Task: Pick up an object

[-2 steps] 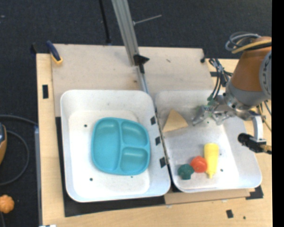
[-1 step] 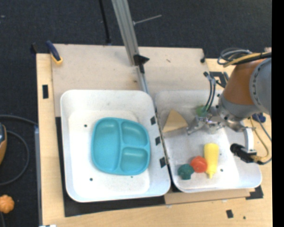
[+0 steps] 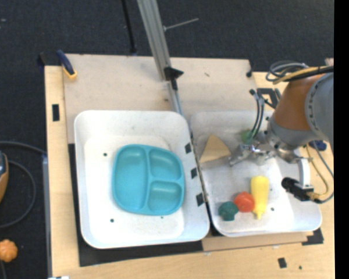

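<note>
Arm low over the right-hand bin, pincer poised above the small toys.

The arm (image 3: 299, 112), its orange band uppermost and nearest the lens, reaches in over the tabletop (image 3: 122, 86); below lie the left bin (image 3: 87, 127) with its teal divided plate (image 3: 148, 179), then the right bin (image 3: 302, 220), where a tan wedge (image 3: 214, 149) sits at the left wall and a yellow piece (image 3: 259, 196), a red-orange ball (image 3: 244, 201) and a green lump (image 3: 227, 210) cluster near the front rim. The pincer (image 3: 253, 151) hangs between wedge and cluster, with nothing visibly gripped; whether it is wide or narrow I cannot tell. Best choice, I judge, is the yellow piece: come straight down, span its narrow width, and avoid nudging the ball touching it.
</note>
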{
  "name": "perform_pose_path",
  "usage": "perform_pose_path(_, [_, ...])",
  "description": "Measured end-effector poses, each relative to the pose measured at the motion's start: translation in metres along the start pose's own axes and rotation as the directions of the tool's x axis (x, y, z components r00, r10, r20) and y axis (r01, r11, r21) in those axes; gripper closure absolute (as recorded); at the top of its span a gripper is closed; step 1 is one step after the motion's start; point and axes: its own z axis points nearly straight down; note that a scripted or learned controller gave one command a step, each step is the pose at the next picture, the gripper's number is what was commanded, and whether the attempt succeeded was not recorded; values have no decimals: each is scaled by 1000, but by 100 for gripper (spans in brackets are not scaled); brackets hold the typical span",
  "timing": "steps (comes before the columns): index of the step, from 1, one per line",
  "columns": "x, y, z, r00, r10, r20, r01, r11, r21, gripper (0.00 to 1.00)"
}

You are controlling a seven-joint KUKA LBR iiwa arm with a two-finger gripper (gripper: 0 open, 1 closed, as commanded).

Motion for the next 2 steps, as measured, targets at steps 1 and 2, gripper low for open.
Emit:
perform_pose_path(1, [-1,1,-12,1000,3,1,-3,1000,-5,100])
perform_pose_path(2, [-6,9,-59,1000,-4,1,4,1000,-7,100])
